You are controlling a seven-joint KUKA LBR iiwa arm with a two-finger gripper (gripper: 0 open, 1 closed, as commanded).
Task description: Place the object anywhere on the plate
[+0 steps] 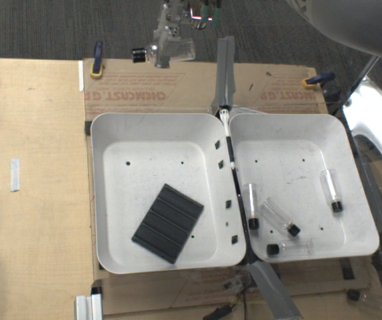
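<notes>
The ridged black plate (pixel 169 223) lies tilted in the left bin (pixel 104 179). Right of it, four clear vials (pixel 277 217) rest in the right bin (pixel 351 179). The gripper (pixel 167 49) hangs behind both bins, apparently holding nothing; its jaws' state I cannot tell. No pick has begun; next comes descending onto a vial.

Both bins are white — the left bin (pixel 111 145) holds a black ribbed plate (pixel 169 223), its surface grooved in parallel bands. In the right bin (pixel 351 152) lie clear tubes (pixel 329 189) with black caps. The bench (pixel 31 112) is pale tan wood; the cardboard (pixel 197 85) behind the bins is brown with faded red lettering. Far off, two clamps — blue and yellow — grip its edge (pixel 97 62).
</notes>
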